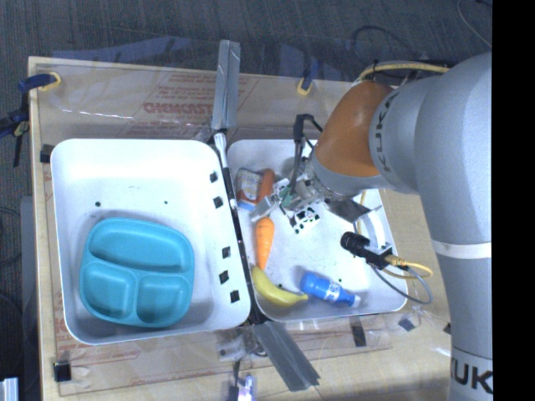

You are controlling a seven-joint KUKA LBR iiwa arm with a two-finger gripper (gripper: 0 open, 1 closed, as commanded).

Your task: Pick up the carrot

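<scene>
Carrot (263, 241) lies in right bin (384, 303) (above banana (274, 290)); jaws (294, 205) just beside it, state unclear.

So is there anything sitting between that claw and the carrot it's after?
Nothing visible does. The gripper hangs just up and right of the carrot in the right bin, with bare floor between. The banana and blue bottle lie farther down.

arm (451, 140): thick grey cylindrical links, smooth casing | orange band (355, 136): rounded, glossy, above the wrist | lettering: dark "KUKA" letters partly readable on the grey casing beside the band and on the lower link | cables: black leads by the wrist, yellow cable over the upper link | gripper (294, 209): small, dark metal, black-and-white speckled parts
</scene>
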